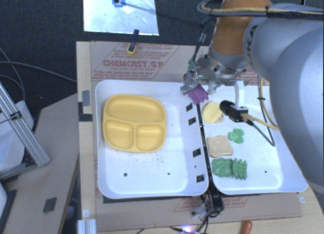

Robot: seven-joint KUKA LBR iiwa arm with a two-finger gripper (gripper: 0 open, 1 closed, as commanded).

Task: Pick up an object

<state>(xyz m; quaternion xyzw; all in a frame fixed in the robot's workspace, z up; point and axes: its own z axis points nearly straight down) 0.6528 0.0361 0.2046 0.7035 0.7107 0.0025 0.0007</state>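
While green toy vegetables (230, 168), a toast slice (219, 146) and a yellow round piece (212, 112) lie in the right bin (273, 177), the gripper (196, 90) hangs above the bins' far divide, fingers pinching a purple object (198, 95); a yellow divided plate (134, 123) sits in the left bin (147, 177).

Shiny foil sheet (120, 4) on dark cloth beyond bins; metal frame (20, 126) at left

We're looking at a robotics lab bench here, not anyone's kitchen. The gripper (198, 87) hangs off a big industrial arm (283, 50), cables (263, 121) trail just below and right of it, aluminium framing (20, 126) stands far to its left, and toy food (229, 168) sits in the white bin (263, 177) below it.
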